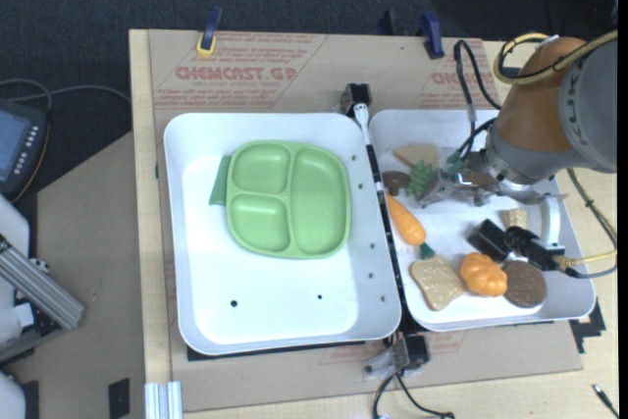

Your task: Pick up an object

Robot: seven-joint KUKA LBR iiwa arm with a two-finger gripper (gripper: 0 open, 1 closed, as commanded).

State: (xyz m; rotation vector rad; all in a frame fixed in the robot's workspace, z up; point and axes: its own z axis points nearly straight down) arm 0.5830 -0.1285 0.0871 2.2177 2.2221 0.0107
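Our gripper (444, 186) hangs low in the right white bin (579, 304), beside the small green toy (422, 178); we can't tell its grip. Nothing looks lifted yet; the pick remains.

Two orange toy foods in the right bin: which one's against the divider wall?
The long orange carrot, lying along the right bin's left wall. The round orange fruit sits further right, between toast and brown cookie.

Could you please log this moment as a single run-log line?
arm: over right white bin | gripper: beside small green toy | grasp: unconfirmed | green divided plate: left bin
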